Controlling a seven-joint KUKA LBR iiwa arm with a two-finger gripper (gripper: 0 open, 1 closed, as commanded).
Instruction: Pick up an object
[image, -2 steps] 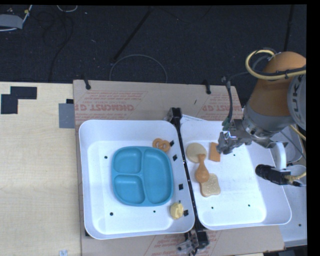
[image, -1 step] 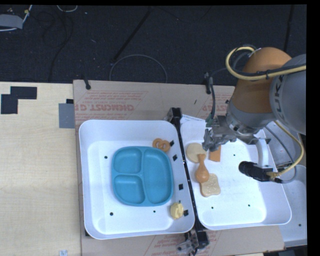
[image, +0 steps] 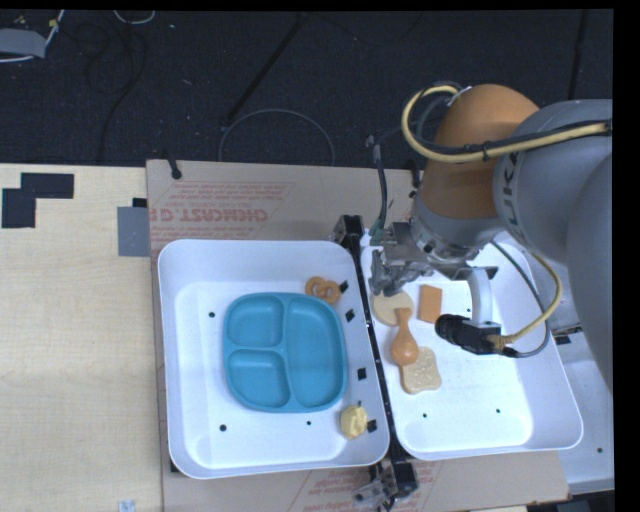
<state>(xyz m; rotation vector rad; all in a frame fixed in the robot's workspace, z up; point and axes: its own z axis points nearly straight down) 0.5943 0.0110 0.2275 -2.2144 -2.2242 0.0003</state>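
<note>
My gripper (image: 386, 280) hangs over the near-left corner of the right bin (image: 520, 420), right above a pale round disc (image: 390, 309). Just below the disc lies an orange spoon-shaped piece (image: 404, 346), and a toast-like slice (image: 422, 373) sits under that. An orange block (image: 430, 302) stands to the right of the disc. The grey arm with its orange band (image: 480, 125) covers the bin's upper right part.
The left bin (image: 185, 400) holds a blue divided plate (image: 282, 352), a small pretzel-shaped piece (image: 322, 290) by its top right, and a yellow lump (image: 353, 421) at the lower right. The bins' shared wall (image: 368, 350) runs just left of the gripper. A black cable plug (image: 470, 333) hangs over the right bin.
</note>
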